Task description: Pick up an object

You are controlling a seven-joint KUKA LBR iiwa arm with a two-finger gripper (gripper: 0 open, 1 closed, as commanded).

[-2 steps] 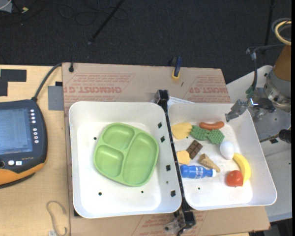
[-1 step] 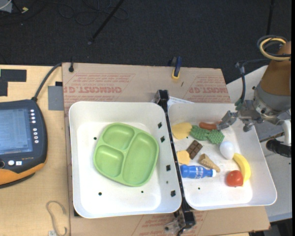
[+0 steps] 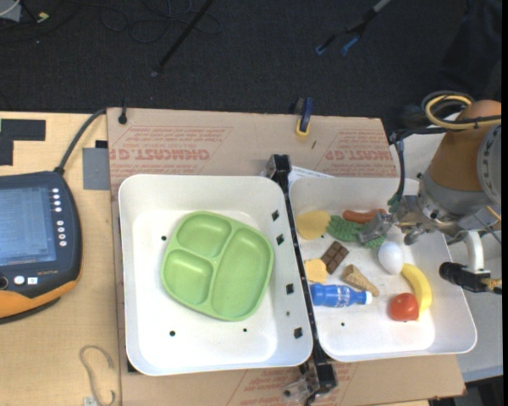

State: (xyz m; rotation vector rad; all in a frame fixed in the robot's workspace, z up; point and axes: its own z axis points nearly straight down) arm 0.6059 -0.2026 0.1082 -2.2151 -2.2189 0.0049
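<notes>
The right bin [image 3: 457,332] holds several small toy foods. Among them are a white egg [image 3: 390,257], a yellow banana [image 3: 419,284], a red tomato [image 3: 404,307], a blue bottle [image 3: 339,295] lying on its side, a brown chocolate bar [image 3: 334,254], a cone [image 3: 356,277], two yellow pieces [image 3: 313,223] [image 3: 316,270], a green piece [image 3: 356,229] and a red-orange piece [image 3: 364,216]. My gripper [image 3: 400,227] hangs low over the bin's upper right part, just above the egg and beside the green piece. Nothing is visibly held.
A green divided plate [image 3: 218,265] lies in the left bin [image 3: 144,328]. A tablet pendant [image 3: 21,235] rests on the bench at far left. The arm's orange band [image 3: 461,155] and grey body stand over the right bin's far right edge. A blue-yellow clamp [image 3: 303,117] grips the cardboard behind.
</notes>
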